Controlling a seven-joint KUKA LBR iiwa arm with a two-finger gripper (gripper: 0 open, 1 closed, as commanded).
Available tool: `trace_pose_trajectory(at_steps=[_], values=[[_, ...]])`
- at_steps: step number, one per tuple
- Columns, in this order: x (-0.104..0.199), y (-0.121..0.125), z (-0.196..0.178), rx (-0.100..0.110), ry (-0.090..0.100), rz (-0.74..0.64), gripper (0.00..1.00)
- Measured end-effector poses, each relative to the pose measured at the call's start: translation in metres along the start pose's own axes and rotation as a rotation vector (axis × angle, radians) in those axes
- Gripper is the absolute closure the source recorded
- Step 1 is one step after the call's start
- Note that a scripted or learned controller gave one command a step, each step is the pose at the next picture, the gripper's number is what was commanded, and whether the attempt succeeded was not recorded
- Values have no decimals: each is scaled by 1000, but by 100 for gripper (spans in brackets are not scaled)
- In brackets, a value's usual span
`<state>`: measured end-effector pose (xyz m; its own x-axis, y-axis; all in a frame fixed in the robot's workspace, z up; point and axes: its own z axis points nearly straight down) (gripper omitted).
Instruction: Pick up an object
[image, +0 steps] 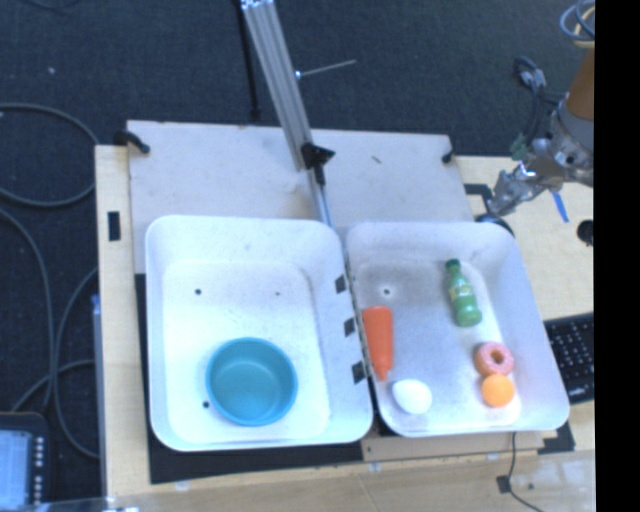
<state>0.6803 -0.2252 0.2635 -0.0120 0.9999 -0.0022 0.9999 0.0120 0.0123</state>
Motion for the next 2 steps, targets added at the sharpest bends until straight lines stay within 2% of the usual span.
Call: trace_pose_trajectory(at_steps=[1,2], values=[[0,1,-13,6,0,0,100],[38,-13,-12,11,1,5,100]])
